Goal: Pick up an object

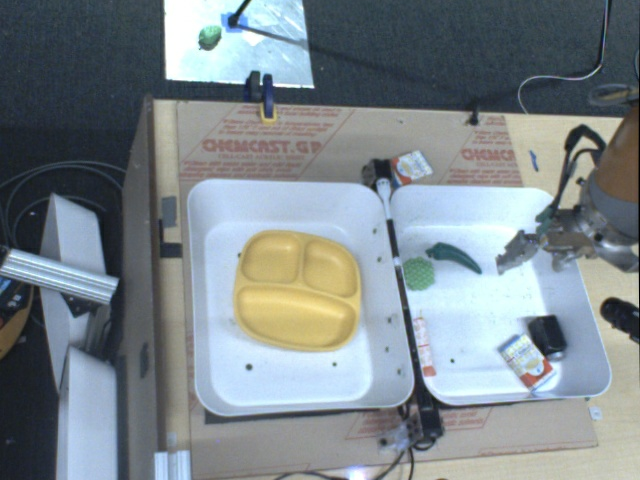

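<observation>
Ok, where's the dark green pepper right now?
In the right bin, near its back-left area, the green pepper lies just behind the round green ball, left of the pincer.

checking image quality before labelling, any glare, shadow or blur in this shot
Camera view: bright glare on the shiny sheet beyond the bench; the white bins look evenly lit with only soft shadows, such as under the yellow tray; the claw and arm at the right edge look slightly soft; the small box is too blurred to read.

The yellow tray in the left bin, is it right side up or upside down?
Right side up. The yellow tray shows three hollow compartments facing the camera.
</observation>
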